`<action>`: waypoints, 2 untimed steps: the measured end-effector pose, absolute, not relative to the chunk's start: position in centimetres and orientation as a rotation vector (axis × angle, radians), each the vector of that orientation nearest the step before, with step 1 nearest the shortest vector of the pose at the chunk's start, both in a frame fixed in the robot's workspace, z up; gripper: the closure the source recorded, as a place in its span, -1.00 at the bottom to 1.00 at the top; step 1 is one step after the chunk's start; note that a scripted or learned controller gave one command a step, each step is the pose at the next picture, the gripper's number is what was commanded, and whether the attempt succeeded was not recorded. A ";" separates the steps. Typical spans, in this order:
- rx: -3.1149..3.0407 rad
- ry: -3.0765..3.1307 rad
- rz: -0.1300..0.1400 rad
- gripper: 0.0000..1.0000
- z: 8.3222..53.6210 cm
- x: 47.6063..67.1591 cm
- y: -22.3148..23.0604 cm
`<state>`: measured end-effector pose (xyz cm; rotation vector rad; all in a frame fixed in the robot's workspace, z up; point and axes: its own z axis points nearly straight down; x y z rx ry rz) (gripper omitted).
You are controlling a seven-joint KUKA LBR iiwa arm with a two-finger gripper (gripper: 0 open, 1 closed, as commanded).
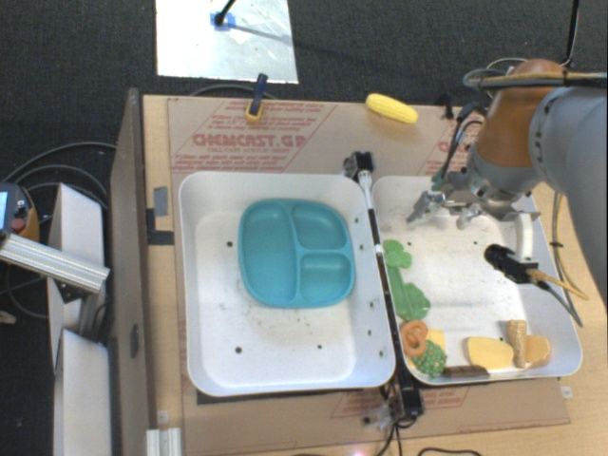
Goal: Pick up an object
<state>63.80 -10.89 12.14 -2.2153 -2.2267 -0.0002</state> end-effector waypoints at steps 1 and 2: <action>-2.220 -2.215 0.005 -1.00 11.2 55.5 -12.9; -2.216 -2.231 -0.005 -1.00 8.4 60.0 -10.8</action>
